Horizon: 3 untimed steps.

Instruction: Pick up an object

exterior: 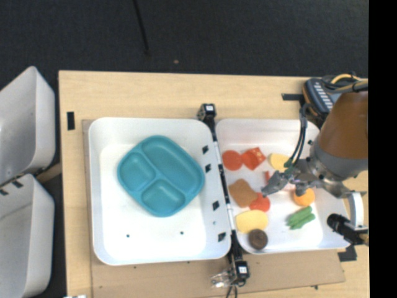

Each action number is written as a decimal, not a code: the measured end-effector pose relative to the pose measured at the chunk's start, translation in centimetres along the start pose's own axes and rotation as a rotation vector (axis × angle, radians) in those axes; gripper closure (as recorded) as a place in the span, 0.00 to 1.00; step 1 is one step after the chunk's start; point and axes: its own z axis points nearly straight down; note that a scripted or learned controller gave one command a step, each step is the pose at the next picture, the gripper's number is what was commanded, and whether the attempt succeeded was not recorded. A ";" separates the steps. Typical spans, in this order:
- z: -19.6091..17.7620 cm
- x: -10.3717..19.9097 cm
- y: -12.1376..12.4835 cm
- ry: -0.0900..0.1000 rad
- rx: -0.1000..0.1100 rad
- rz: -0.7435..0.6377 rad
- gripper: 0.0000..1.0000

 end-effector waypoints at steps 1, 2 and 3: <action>5.3 0.7 0.6 -0.001 -0.002 0.003 0.00; 9.6 0.6 0.5 -0.001 -0.002 0.001 0.00; 8.5 0.6 0.7 0.000 -0.006 0.007 1.00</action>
